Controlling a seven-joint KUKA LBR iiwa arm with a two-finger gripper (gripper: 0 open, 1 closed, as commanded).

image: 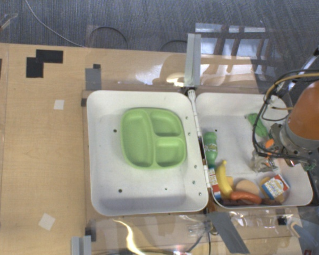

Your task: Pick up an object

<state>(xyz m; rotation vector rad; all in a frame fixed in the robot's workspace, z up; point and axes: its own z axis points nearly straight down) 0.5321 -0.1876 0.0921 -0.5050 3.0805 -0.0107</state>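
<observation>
The right bin [228,121] holds a green bottle [210,149] lying along its left wall, a yellow banana [224,177], a red sausage-like piece [245,197], a tan bun-shaped piece [247,186] and a small colourful box [274,187] along its near side. A green item [255,122] lies at the far right, partly hidden by the arm. My gripper [265,162] reaches down into the right side of this bin, just above the small box, below the orange band [311,108]. Cables hide its tips.
In the left bin [101,190] lies a light green divided plate [151,137]. A metal divider post [192,57] stands between the bins at the back. Wooden bench surface [37,142] stretches to the left.
</observation>
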